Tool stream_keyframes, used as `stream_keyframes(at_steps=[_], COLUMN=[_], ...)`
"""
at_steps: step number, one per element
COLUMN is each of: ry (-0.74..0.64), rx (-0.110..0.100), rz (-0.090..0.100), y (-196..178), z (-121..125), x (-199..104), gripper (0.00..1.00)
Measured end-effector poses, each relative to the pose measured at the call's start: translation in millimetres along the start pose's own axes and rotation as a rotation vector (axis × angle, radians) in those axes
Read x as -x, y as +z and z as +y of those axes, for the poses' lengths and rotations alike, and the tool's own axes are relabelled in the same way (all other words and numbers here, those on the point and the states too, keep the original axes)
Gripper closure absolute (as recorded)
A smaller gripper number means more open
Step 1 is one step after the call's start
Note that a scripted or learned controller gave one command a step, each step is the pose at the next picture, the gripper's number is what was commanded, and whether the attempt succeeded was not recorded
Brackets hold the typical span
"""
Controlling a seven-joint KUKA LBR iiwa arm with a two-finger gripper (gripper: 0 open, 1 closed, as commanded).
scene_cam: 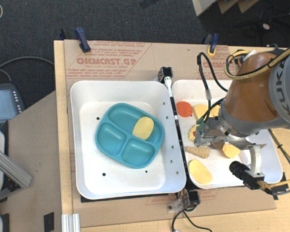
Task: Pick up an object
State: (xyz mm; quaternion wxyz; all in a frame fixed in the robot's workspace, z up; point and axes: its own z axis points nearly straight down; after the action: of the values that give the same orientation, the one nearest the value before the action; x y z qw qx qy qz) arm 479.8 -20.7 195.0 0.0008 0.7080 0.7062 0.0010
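Observation:
My gripper (202, 136) hangs low over the left part of the right bin (270, 164), among several small food-like items. Just below it lies a tan ridged piece (198, 152). A yellow piece (230, 151) sits to its right, partly under the wrist. A yellow oval (200, 172) lies nearer the bin's front. Behind the gripper are an orange-red disc (184, 109) and a pale yellow piece (200, 111). The arm's grey and orange body hides the middle of this bin. Nothing shows as held.
The left bin (82, 129) holds a teal divided plate (117, 138) with a yellow lemon-like object (143, 128) in its upper right compartment. A black divider rail (174, 124) runs between the bins. Cables loop over the right bin's back edge.

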Motion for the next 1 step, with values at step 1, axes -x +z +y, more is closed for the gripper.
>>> stream_keyframes(at_steps=[1], ry=[-0.008], rx=[0.006], rz=[0.002], y=[-69.3], z=[1.0], x=[-33.8], gripper=[1.00])
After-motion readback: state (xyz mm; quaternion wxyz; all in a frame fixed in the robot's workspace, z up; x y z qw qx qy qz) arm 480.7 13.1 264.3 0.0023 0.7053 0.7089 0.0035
